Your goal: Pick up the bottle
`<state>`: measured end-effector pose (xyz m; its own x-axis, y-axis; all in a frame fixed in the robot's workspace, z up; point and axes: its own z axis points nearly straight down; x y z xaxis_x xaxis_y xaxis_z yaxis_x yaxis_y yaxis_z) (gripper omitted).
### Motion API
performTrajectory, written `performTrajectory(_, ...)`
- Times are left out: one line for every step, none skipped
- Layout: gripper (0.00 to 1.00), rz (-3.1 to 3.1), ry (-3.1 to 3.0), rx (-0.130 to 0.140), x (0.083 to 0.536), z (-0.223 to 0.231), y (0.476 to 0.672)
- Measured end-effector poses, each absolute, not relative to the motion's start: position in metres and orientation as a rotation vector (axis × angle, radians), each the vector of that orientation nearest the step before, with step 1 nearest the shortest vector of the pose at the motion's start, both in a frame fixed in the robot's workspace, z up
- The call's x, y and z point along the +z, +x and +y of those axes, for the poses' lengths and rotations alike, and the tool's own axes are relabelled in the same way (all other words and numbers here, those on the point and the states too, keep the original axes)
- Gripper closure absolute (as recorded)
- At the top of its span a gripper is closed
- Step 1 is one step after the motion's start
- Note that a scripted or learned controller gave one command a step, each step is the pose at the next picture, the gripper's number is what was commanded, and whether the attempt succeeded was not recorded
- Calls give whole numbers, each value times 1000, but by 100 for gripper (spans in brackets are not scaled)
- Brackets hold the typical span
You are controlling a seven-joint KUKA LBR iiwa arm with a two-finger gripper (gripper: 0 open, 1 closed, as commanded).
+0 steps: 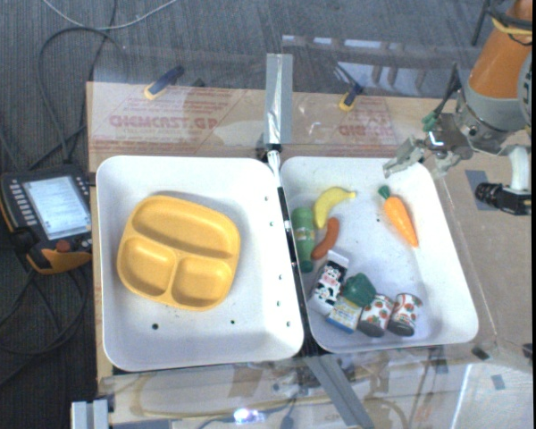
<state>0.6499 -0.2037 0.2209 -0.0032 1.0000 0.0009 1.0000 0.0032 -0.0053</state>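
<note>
A small dark-green bottle (301, 231) lies lengthwise against the left wall of the right bin (456, 266), beside a red sausage-shaped toy (325, 237). My gripper (419, 162) hovers over the far right corner of that bin, well to the right of the bottle and just above the carrot (399, 217). Its fingers are spread open and nothing sits between them.
The right bin also holds a banana (331, 203), a cow-print carton (330, 280), a green-topped box (352, 299) and two small cans (390, 314) near the front. A yellow divided tray (179, 251) fills the left bin (116, 329). A pendant (46, 209) lies off the bench's left side.
</note>
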Motion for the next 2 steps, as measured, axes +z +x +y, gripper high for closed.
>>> performTrajectory(0,-2307,-2123,5,99,-142,579)
performTrajectory(0,-2196,-2270,-14,90,-125,510)
